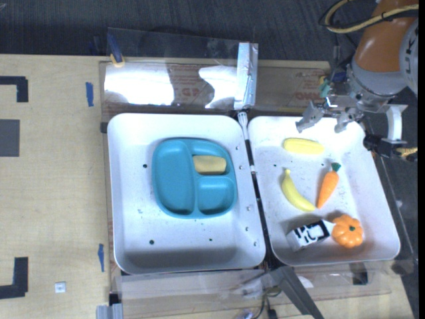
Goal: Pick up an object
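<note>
The hand (330,118) hangs spread wide and holding nothing over the right bin's (382,198) back edge, near the pale yellow piece (303,146). Banana (295,191), carrot (327,186), pumpkin (347,231) and black-and-white block (309,233) crowd the bin's middle and front.

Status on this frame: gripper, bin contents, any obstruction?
Gripper open, nothing between fingers, at right bin's far edge. Yellow piece nearest; banana, carrot, pumpkin beyond. Nothing on top of them.
</note>
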{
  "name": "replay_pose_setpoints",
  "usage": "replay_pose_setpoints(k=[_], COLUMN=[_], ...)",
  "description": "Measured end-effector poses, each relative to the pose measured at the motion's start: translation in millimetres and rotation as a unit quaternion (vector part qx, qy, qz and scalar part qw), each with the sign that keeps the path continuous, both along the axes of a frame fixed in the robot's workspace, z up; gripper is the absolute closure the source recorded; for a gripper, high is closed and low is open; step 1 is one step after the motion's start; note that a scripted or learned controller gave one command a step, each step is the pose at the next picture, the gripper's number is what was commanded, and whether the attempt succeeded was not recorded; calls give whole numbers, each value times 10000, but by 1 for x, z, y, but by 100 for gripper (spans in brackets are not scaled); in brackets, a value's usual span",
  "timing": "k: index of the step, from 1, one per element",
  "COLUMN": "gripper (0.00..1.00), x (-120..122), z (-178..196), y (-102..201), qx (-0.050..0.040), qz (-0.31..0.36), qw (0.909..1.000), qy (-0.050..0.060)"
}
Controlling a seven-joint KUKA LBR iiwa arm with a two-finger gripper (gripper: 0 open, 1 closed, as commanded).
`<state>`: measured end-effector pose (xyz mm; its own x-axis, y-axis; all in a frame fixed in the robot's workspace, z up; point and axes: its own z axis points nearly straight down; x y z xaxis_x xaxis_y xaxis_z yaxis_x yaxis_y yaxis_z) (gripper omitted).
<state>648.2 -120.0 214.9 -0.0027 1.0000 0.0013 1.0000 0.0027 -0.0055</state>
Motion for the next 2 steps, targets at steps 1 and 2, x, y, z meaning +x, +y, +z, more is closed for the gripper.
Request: replay_pose_setpoints(k=[1,2], gripper=[0,0], x=[-87,-62], z=[-106,-82], y=[-27,26], qx=[7,-8], qz=[708,-958], qw=[9975,9954], qy=[26,-19])
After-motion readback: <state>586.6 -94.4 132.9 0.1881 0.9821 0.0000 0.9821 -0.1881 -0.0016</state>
